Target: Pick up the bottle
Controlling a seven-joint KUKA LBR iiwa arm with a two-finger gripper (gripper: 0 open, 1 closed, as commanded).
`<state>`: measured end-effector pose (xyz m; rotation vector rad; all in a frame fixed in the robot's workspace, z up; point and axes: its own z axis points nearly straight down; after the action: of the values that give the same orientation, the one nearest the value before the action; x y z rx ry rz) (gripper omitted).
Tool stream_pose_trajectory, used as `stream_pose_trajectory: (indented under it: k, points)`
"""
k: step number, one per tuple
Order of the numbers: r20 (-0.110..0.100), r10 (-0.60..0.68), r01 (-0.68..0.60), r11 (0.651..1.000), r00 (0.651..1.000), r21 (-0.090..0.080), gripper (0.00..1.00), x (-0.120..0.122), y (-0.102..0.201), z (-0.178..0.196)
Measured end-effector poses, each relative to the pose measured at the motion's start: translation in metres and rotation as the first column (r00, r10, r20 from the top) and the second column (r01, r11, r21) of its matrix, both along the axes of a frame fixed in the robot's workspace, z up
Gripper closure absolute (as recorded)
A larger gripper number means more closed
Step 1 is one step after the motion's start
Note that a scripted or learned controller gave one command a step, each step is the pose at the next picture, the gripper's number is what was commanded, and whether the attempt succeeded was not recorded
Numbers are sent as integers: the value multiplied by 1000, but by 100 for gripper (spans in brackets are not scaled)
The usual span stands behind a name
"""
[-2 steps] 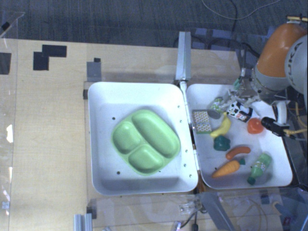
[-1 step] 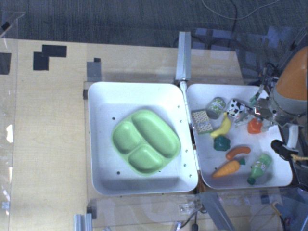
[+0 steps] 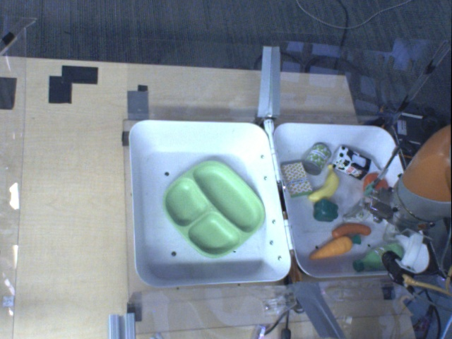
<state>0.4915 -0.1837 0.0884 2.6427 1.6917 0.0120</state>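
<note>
The bottle point(image 3: 369, 261) is green and lies on its side in the front right corner of the right bin point(image 3: 305, 138), partly hidden by the robot's wrist parts. My gripper point(image 3: 376, 210) hangs over the right side of that bin, just behind the bottle and apart from it, with the orange-banded arm point(image 3: 429, 171) above it. Nothing shows between the fingers.
In the right bin lie a carrot point(image 3: 331, 247), a red-orange pepper point(image 3: 352, 229), a teal lump point(image 3: 325, 210), a banana point(image 3: 325, 186), a patterned card point(image 3: 296, 177), a small can point(image 3: 318, 155), a black-and-white box point(image 3: 351, 162) and a red piece point(image 3: 372, 182). The left bin point(image 3: 148, 189) holds a green divided plate point(image 3: 214, 207).
</note>
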Motion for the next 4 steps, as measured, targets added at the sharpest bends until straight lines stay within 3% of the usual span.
stream_pose_trajectory:
  k: [1,2,3,4]
  points:
    - [3,-56,56,998,998,0,0,80,69,0]
    - [3,-56,56,998,998,0,0,80,69,0]
    - [-6,287,-287,958,958,-1,0,46,92,35]
    - [-1,163,-163,987,987,-1,0,61,102,1]
